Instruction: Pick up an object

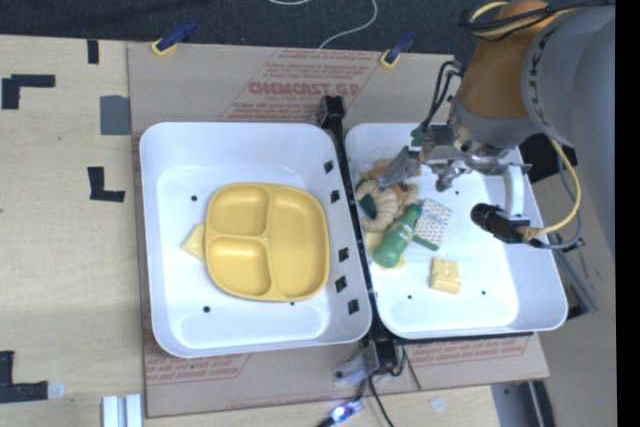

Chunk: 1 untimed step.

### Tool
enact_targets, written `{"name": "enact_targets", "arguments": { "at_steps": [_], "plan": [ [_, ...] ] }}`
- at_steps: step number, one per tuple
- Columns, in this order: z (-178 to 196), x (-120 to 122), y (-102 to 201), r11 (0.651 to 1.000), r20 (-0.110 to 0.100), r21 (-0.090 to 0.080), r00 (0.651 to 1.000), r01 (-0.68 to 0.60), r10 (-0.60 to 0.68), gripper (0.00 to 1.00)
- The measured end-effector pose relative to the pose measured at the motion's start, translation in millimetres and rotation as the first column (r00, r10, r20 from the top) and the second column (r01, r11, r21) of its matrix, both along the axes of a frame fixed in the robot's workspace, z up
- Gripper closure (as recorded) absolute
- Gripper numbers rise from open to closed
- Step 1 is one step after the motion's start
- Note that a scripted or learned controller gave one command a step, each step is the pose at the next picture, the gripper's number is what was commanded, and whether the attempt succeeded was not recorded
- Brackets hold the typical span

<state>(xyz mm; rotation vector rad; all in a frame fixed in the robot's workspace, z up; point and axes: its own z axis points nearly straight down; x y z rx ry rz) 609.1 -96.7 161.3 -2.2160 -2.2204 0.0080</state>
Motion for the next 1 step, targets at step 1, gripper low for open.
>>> {"name": "enact_targets", "arguments": {
  "at_steps": [1],
  "plan": [
    [-47.2, -7.9, -2.8, 1.0, 0.0, 0.0, 1.0, 0.001, -0.001, 0.0]
  ]
}}
